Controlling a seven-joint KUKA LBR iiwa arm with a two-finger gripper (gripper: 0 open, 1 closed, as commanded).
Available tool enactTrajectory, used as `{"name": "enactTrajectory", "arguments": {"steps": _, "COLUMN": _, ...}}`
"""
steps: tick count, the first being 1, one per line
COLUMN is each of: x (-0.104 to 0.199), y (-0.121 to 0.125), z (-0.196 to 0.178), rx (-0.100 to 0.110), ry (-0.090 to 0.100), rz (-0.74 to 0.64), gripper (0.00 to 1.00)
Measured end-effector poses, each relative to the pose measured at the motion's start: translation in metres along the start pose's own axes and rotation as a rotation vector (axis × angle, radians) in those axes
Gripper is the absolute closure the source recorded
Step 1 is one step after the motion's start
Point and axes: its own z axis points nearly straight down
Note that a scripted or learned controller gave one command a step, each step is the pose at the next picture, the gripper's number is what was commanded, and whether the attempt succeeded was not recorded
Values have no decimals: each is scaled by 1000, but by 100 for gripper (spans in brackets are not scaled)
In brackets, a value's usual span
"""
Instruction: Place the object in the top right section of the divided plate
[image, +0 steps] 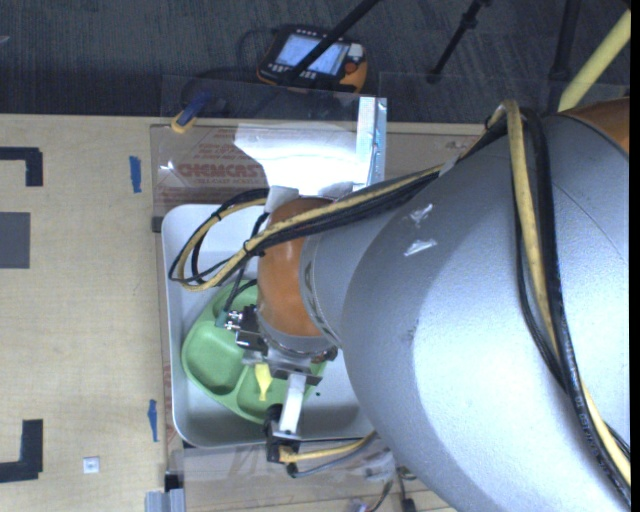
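A green divided plate (205, 358) lies in the white bin (185, 235), at its lower left part. The arm reaches in from the right and its wrist, with the orange band, hangs right over the plate's right side. The gripper (270, 385) sits low above the plate, mostly hidden under the wrist. A small yellow piece (262, 380) shows beside the wrist over the plate's right part; whether it is held is unclear. The plate's right sections are covered by the arm.
The grey arm fills the right half of the view and hides the second bin. A clear plastic wall (290, 140) stands behind the white bin. The wooden bench (80, 300) stretches to the left. Black and yellow cables loop over the bin's upper left.
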Motion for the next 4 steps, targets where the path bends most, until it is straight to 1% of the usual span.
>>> {"name": "enactTrajectory", "arguments": {"steps": 1, "x": 8, "y": 4, "z": 6, "rx": -8, "ry": 16, "rz": 264, "gripper": 100}}
{"name": "enactTrajectory", "arguments": {"steps": 2, "x": 27, "y": 90, "z": 8, "rx": 31, "ry": -11, "rz": 138, "gripper": 100}}
{"name": "enactTrajectory", "arguments": {"steps": 3, "x": 1, "y": 165, "z": 7, "rx": 56, "ry": -10, "rz": 86, "gripper": 100}}
{"name": "enactTrajectory", "arguments": {"steps": 4, "x": 35, "y": 109, "z": -38, "rx": 14, "ry": -10, "rz": 47, "gripper": 100}}
